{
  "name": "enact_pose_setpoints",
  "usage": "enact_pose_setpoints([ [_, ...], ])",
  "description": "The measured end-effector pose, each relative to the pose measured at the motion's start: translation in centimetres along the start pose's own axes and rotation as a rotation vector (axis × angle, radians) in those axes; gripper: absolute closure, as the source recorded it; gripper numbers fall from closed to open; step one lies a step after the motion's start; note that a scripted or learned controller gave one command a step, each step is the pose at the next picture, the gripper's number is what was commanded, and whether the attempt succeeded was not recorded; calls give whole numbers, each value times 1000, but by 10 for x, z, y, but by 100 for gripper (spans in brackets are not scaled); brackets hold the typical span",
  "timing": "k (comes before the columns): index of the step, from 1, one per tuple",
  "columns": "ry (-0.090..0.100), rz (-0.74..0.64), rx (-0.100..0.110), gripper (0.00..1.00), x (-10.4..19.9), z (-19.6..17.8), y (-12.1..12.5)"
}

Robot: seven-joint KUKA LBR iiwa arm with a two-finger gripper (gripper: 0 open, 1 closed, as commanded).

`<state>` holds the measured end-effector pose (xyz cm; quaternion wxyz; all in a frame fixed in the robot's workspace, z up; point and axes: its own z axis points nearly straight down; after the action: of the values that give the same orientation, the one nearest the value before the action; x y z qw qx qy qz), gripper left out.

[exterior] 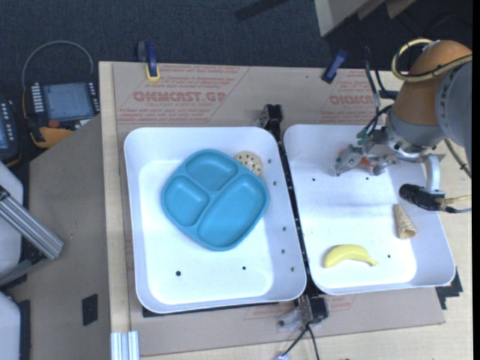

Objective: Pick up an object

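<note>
Banana [349,256] lies well below the tool [360,158], whose finger state I cannot tell.

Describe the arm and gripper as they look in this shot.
The arm is grey with a rounded orange band above the wrist. A pale yellowish cable loops beside the band, and dark cables run along the wrist. The gripper is a small grey metal assembly with two thin fingers and tiny red and green details near its base.

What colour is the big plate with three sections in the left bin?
Blue. The divided plate shows clearly in the camera view.
</note>
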<state>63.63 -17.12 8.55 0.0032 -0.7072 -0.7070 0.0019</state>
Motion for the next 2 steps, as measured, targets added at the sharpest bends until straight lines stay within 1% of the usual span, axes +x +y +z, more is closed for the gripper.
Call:
enact_pose_setpoints([
  [1, -3, 0, -9, 100, 0, -15, 2],
  [2, -4, -2, -15, 100, 9, -69, 9],
])
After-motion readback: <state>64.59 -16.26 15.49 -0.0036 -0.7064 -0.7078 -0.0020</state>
